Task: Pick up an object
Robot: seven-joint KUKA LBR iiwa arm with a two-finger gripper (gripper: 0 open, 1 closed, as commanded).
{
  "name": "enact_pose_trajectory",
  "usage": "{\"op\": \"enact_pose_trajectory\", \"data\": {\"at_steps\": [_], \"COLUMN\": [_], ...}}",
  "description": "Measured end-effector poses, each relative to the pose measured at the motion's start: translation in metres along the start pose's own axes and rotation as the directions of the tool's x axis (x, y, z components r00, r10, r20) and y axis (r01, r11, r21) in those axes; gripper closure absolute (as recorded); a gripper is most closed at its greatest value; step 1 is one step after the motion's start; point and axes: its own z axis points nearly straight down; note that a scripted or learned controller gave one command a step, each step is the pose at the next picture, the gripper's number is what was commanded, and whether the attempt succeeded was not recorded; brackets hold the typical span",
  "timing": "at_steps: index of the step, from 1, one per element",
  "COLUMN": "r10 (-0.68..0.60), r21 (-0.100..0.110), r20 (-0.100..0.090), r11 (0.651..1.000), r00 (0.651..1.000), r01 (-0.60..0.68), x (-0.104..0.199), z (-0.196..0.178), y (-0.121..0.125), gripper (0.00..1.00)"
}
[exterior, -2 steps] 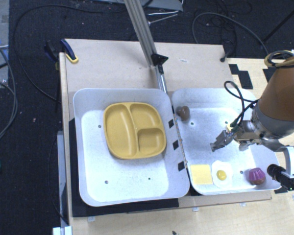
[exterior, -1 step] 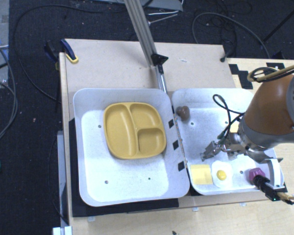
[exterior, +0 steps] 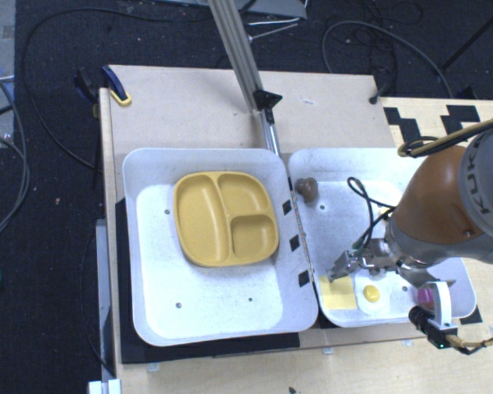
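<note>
Gripper (exterior: 345, 268), finger state untellable, hovers at the yellow slab's (exterior: 339, 295) twelve o'clock edge; the flat piece may slip away.

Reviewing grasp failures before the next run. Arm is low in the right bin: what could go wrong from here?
1. The gripper sits at the edge of a flat yellow piece lying on the bin floor; flat items may slip out.
2. A white disc with a yellow centre lies right beside it and could get nudged or grabbed instead.
3. The black cable loops near the wrist and might snag.
</note>
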Motion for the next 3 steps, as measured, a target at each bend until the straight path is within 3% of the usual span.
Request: {"op": "enact_pose_trajectory", "data": {"at_steps": [1,3], "r10": [0.0,-0.005], "r21": [-0.005,-0.013], "r20": [0.0,0.003], "r11": [1.0,1.0], "r00": [1.0,1.0], "r01": [0.0,0.005], "x": [0.0,0.001], "z": [-0.013,-0.117], "y": [0.001,0.0], "gripper": [1.0,1.0]}}
